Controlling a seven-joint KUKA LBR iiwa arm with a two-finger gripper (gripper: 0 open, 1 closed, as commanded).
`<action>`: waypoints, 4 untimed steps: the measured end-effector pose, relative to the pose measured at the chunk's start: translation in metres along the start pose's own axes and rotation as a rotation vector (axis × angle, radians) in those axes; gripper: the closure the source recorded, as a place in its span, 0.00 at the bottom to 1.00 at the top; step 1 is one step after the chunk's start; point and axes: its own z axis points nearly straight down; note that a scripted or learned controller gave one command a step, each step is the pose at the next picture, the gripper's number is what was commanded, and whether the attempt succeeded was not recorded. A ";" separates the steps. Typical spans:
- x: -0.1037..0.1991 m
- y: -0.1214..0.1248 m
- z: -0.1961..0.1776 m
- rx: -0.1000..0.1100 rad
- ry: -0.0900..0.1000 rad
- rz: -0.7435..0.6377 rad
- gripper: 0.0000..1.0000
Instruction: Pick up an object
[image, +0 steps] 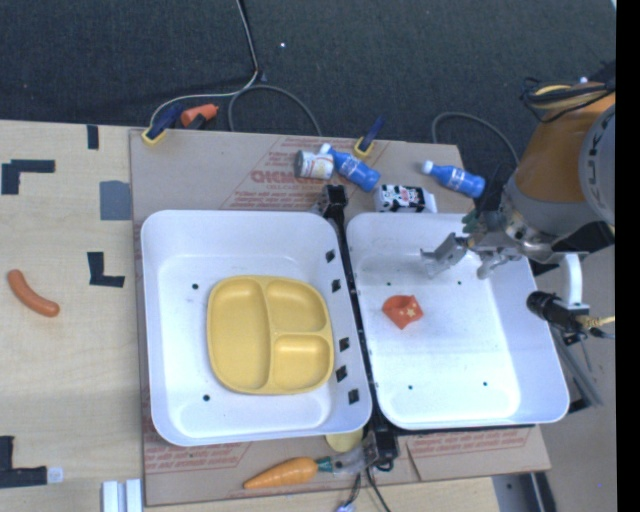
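Two white bins are set side by side on a brown board. A yellow tray (270, 334) with three parts is laid flat in the left bin (165, 300). A small red object (403, 311) is seen lying by itself near the middle of the right bin (520, 390). The gripper (462, 253) is held over the far part of that bin, up and to the right of the red object and apart from it. Nothing is seen in its claw; how wide it is cannot be told.

Red object (402, 310) in right bin (500, 400) — end effector (462, 255) above, apart
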 end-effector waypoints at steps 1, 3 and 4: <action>0.041 -0.027 0.108 0.003 0.001 -0.001 0.00; 0.039 -0.025 0.093 -0.001 -0.001 0.001 0.00; 0.045 -0.056 0.105 -0.014 -0.005 0.000 0.00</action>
